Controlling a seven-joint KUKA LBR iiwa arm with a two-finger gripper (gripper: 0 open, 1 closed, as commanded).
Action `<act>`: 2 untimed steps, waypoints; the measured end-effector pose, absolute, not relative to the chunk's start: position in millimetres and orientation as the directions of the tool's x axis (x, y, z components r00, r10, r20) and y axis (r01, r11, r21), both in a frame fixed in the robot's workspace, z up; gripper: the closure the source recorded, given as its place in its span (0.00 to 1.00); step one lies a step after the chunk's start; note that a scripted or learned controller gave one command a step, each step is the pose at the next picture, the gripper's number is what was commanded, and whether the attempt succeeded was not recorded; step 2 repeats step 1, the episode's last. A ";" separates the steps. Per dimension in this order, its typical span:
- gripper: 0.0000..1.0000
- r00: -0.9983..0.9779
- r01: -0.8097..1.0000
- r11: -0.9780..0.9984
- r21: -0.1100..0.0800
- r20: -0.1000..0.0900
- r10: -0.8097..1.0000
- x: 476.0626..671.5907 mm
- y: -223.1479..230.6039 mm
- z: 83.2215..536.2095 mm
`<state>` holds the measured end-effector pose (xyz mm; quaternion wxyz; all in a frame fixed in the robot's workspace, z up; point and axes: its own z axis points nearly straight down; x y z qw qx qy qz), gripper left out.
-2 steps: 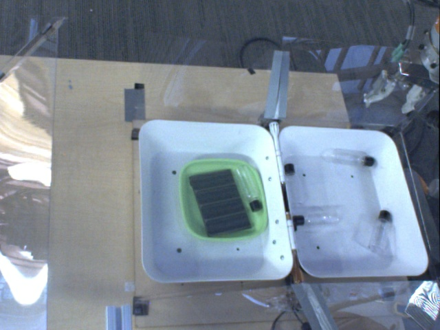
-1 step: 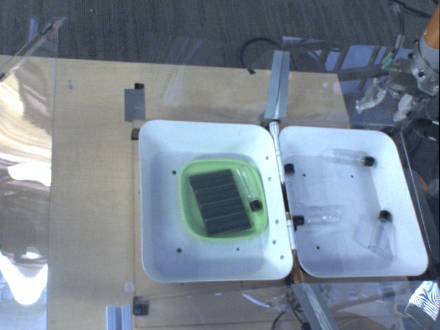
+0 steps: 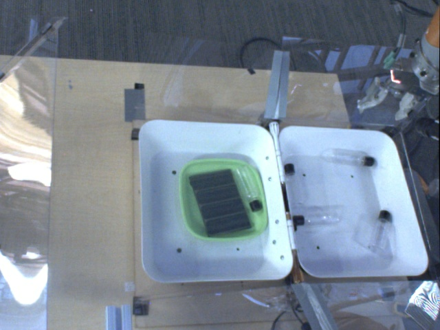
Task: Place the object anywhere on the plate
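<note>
Left bin (image 3: 157, 205): white, with small dark dots on its floor. 
Plate (image 3: 192, 188), centre of frame: translucent lime green. 
Block (image 3: 219, 202) on the plate: dark charcoal, ribbed in crosswise bands. 
Right bin (image 3: 344, 253): white. 
Vials (image 3: 347, 158) in the right bin: clear with black caps. 
Bench (image 3: 89, 184): pale tan wood tone. 
Floor (image 3: 172, 12), top of frame: dark grey, finely ribbed.

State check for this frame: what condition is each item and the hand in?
Green square plastic plate: in left white bin, carrying dark ribbed slab and a clear tube.
Four clear plastic tubes with black caps: lying in right white bin.
Hand: beyond bins, top right.
</note>
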<state>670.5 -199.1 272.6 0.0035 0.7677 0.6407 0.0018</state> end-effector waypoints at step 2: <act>0.00 0.233 0.972 -0.233 0.011 -0.001 0.973 670.5 -200.0 298.1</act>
